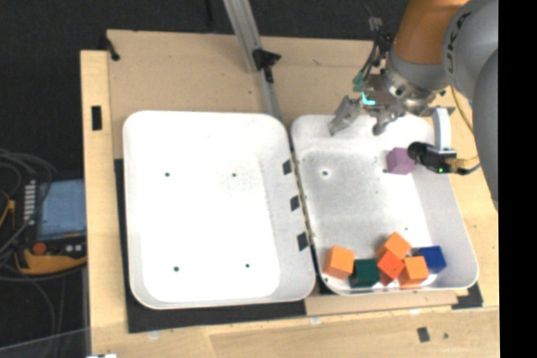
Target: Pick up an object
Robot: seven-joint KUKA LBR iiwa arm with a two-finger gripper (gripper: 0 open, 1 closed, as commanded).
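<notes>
Approach step: my claw hangs released and empty over the right bin's far edge. The purple block lies just beside it; next I must shift over and descend.

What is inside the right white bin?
In the right bin: a purple block near the far side, and orange blocks, a green block and a blue block clustered together at the near edge.

Grey arm at upper right of frame wore broad orange band. Thin dark cable looped over top. Tool was grey metal, two fingers, small teal light at base.
</notes>
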